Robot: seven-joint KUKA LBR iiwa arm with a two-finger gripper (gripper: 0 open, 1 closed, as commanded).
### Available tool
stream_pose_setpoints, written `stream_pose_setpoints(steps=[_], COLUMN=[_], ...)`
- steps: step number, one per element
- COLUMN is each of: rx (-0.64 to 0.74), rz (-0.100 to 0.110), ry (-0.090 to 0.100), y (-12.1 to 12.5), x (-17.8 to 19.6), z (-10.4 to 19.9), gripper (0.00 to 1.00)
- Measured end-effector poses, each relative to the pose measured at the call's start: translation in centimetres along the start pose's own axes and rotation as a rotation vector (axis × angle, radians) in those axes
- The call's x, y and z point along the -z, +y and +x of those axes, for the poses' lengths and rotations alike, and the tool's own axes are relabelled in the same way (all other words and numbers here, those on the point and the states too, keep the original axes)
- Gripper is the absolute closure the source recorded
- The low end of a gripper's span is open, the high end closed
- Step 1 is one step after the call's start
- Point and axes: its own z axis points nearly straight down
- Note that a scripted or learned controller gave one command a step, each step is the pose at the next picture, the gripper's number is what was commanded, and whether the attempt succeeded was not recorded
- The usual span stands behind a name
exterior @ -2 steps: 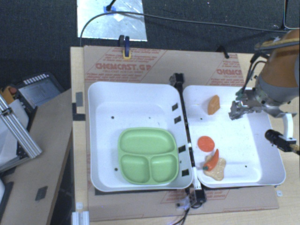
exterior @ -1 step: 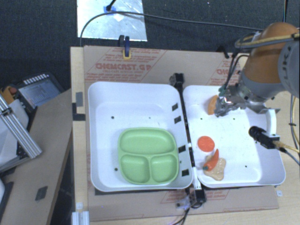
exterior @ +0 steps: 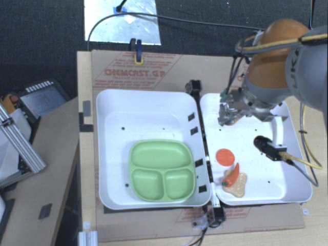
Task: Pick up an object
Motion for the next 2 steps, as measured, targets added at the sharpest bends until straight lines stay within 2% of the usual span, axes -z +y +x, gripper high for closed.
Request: stream_pose_setpoints(steps=[1, 2], rx=[0.000, 0.000], rz=[0.002, 0.000], ry=[0.000, 0.001], y=[-0.2, 1.2], x=[-1.0, -0.7], z=[5.4, 10.2], gripper=[1.00, 1.00])
